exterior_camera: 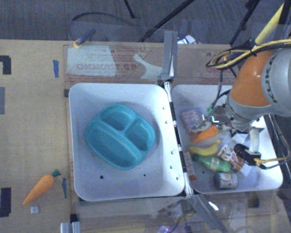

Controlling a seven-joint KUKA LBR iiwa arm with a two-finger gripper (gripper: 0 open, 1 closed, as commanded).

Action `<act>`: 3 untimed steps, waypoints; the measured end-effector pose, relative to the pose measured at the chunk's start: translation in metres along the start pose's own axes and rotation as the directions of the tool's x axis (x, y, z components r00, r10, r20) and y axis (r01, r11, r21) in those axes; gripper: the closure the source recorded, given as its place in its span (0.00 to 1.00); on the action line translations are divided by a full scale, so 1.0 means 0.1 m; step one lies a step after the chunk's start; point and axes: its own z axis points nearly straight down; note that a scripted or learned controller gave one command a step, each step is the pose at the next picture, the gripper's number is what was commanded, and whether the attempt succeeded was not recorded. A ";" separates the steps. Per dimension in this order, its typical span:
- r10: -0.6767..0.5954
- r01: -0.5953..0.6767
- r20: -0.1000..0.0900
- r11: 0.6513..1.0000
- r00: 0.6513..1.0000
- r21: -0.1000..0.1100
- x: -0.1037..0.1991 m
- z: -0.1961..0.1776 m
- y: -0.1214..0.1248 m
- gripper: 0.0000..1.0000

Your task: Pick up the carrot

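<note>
An orange carrot (204, 134) lies in the right bin (271, 178), slanting up to the right, just above a yellow banana (206, 149). My gripper (217, 122) hangs over the carrot's upper right end, below the arm's orange band (250, 84). The wrist hides where the gripper meets the carrot. A second orange carrot with a green top (39, 188) lies on the bench, outside the bins, at the lower left.
The right bin also holds a green bottle (215, 164), a small can (225, 180), a red and white carton (230, 156) and a pale packet (189, 117). A teal divided plate (120, 135) sits in the left bin (87, 178). Cables run along the arm at the right.
</note>
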 end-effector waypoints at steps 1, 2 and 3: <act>-0.202 0.202 -0.001 0.979 0.979 -0.005 -0.25 0.07 0.32 0.00; -0.199 0.199 -0.001 0.980 0.980 -0.008 -0.26 -0.03 0.33 1.00; -0.123 0.123 0.000 0.992 0.992 0.014 -0.65 -0.08 0.79 1.00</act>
